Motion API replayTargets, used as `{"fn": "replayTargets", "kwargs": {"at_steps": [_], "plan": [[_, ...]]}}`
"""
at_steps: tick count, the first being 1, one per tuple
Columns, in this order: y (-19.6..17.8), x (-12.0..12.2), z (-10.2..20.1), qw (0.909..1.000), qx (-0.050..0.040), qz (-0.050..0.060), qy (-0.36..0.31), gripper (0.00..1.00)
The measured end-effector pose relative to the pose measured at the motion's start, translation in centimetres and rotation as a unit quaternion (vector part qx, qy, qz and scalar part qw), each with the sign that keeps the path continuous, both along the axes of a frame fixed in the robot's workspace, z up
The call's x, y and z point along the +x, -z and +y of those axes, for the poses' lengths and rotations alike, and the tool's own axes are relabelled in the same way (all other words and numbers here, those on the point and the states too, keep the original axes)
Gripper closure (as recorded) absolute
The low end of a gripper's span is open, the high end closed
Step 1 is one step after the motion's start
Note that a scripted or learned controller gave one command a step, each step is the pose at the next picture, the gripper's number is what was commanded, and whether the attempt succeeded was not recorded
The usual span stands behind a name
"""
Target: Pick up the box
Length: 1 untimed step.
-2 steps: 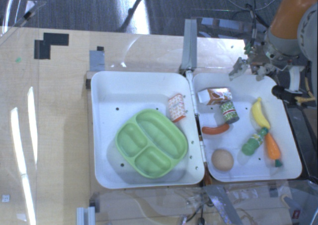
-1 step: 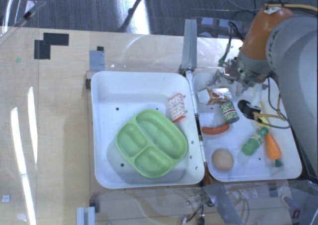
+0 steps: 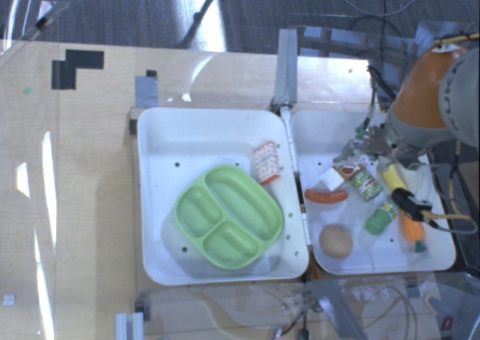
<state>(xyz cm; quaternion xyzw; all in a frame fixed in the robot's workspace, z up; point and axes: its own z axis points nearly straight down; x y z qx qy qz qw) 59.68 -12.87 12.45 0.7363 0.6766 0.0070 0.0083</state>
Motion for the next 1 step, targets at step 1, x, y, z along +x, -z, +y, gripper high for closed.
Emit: {"fn": "replayTargets", "kwargs": {"at_steps": [1], "plan": [[-4.54,-1.31,-1.27,0.9997,0.0008,0.008,-0.024,0.00]]}}
